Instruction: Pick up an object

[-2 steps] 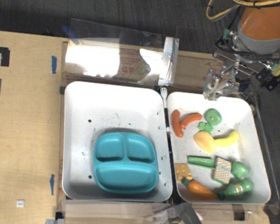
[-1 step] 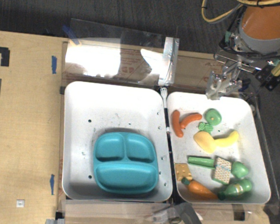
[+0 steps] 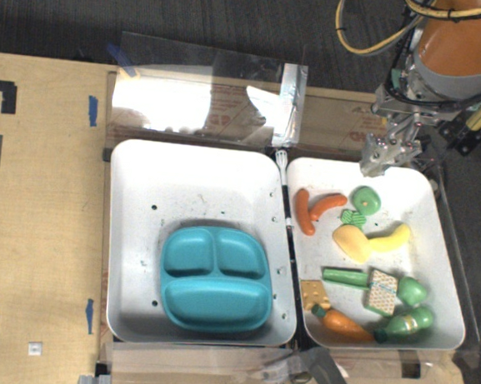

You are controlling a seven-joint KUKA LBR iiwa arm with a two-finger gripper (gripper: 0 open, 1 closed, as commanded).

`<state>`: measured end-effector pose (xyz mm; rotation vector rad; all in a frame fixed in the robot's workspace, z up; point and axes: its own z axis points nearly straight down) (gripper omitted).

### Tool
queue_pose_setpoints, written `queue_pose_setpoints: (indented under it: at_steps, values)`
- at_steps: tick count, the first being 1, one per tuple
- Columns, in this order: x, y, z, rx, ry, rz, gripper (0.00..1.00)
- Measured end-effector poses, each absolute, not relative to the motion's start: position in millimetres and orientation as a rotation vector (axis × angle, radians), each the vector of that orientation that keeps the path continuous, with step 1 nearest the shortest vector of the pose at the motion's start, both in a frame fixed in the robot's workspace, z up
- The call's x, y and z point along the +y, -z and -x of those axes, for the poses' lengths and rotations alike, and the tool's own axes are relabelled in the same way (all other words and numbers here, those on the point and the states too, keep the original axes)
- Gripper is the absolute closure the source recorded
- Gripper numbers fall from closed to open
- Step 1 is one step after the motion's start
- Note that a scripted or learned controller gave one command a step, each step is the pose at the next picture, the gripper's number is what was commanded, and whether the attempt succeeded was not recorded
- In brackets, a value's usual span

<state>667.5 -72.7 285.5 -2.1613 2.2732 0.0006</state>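
The gripper [image 3: 383,160] hung at the right bin's [image 3: 449,272] twelve o'clock rim, finger state unclear, and should descend squarely over one toy.

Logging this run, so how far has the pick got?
Nothing looks picked yet. The gripper hangs over the far rim of the right bin, with no object between its fingers. The toys lie in that bin: the green ball, the banana and the carrot among them. The teal tray sits in the left bin. Descent, grasp and lift remain.
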Motion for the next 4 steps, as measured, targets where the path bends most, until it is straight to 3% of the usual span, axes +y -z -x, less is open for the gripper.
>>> queue_pose_setpoints:
  at_steps: [1,2,3,4]
  values:
    - [-41,-287,-667.5,2.121,0.0,2.311,1.0]
    - [-23,-316,-667.9,2.05,0.006,2.369,1.0]
    - [-23,-308,-667.3,1.86,-0.001,2.526,1.0]
    - [-9,-265,-620.7,1.746,-0.005,2.609,1.0]
